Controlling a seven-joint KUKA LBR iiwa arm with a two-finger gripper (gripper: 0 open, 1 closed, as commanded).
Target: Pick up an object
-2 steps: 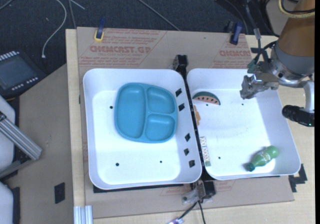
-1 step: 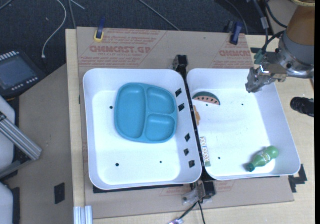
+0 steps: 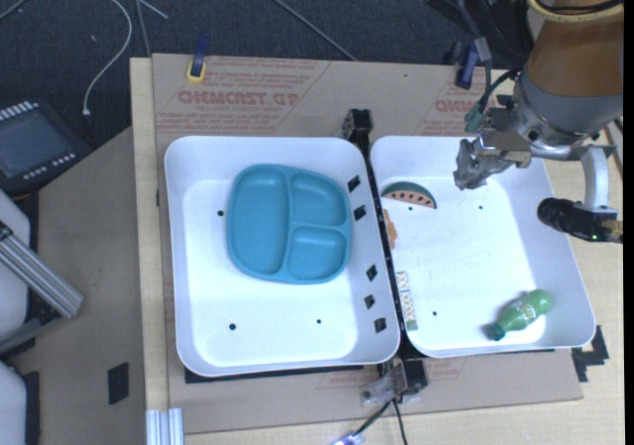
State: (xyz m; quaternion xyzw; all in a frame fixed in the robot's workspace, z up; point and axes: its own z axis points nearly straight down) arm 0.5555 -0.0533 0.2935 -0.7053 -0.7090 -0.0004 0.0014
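The bench [image 3: 297,76] runs out beyond both bins on every side, its brown sheet showing widest along the far edge. The arm [image 3: 580,47] comes in from the right and hangs over the far right corner of the right bin [image 3: 555,265]. The left bin [image 3: 198,304] carries a blue divided plate [image 3: 289,223] that sits toward its far half, leaving a wide bare strip along the near wall and a narrower one down the left. In the right bin the middle floor lies open. The gripper [image 3: 474,173] hovers over the far part of that bin, above the floor with nothing between its fingers that I can see; how far they are spread I cannot tell. A green bottle [image 3: 519,315] lies tilted in the near right corner, close to the rim. A watermelon slice [image 3: 410,197] rests by the far left wall, just left of the gripper and apart from it.
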